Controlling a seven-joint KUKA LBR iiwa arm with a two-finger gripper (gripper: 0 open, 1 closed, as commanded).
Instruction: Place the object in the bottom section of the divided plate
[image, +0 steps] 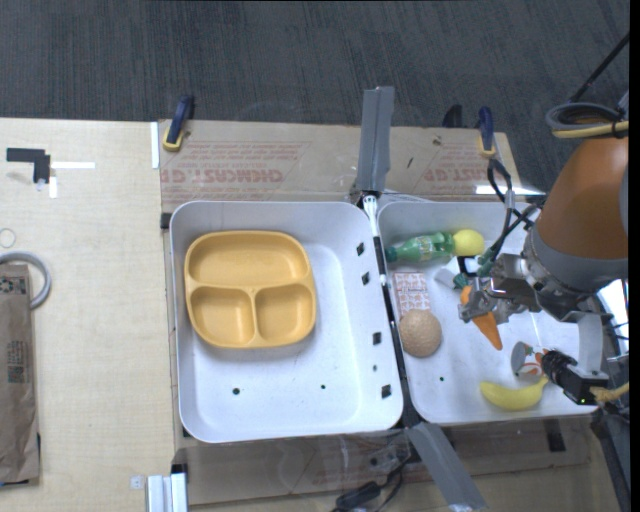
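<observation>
We see the arm (590, 220) reaching in over the right bin (440, 395), while the left bin (290, 400) bears the yellow divided plate (250, 288), all of whose sections lie bare, so we judge that the placing is not yet done. In the right bin lie a green bottle (420, 248), a lemon (467, 241), a brown round object (421, 333), a banana (512, 394) and an orange carrot (488, 328). The gripper (484, 296) hangs just above the carrot, seemingly the task's thing, but we cannot tell whether its fingers stand apart or clamp it; the grasp, carry and release remain.
</observation>
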